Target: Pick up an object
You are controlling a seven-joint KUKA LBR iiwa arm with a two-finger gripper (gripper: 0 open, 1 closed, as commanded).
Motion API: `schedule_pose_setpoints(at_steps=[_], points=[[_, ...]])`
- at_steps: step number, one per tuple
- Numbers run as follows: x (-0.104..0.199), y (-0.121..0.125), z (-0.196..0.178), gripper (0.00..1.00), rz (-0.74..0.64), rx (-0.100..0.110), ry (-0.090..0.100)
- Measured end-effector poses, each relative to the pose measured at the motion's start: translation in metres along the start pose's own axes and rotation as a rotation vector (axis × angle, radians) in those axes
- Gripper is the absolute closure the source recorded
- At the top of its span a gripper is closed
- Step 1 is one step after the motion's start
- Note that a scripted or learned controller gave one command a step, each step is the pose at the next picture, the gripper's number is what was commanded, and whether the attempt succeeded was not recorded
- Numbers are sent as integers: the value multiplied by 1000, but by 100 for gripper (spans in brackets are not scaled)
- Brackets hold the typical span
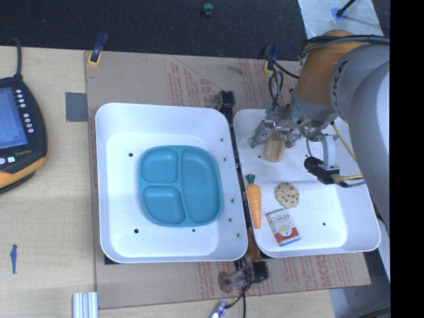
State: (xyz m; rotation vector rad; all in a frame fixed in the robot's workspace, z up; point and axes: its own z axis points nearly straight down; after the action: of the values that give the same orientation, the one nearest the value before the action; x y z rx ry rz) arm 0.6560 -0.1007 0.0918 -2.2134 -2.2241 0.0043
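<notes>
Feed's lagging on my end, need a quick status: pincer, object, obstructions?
Pincer low over right bin, far end. Tan object right under it; grip unconfirmed. Carrot, cookie, small carton lie nearer, apart from it.

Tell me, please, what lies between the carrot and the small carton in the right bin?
Bare white bin floor separates the carrot from the carton in the camera view; the cookie sits higher up.

A blue three-compartment plate (180, 185) lies in the middle of the left white bin (112, 128), which sits on a brown cardboard sheet (165, 78) covering the bench. A black and orange handheld pendant (18, 131) rests at the bench's left edge. A blue clamp (98, 48) grips the sheet's far left corner.
</notes>
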Motion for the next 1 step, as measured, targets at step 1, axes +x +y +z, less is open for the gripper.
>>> schedule_pose_setpoints(at_steps=[1], points=[[-45,0,-1,0,3,-4,-1]])
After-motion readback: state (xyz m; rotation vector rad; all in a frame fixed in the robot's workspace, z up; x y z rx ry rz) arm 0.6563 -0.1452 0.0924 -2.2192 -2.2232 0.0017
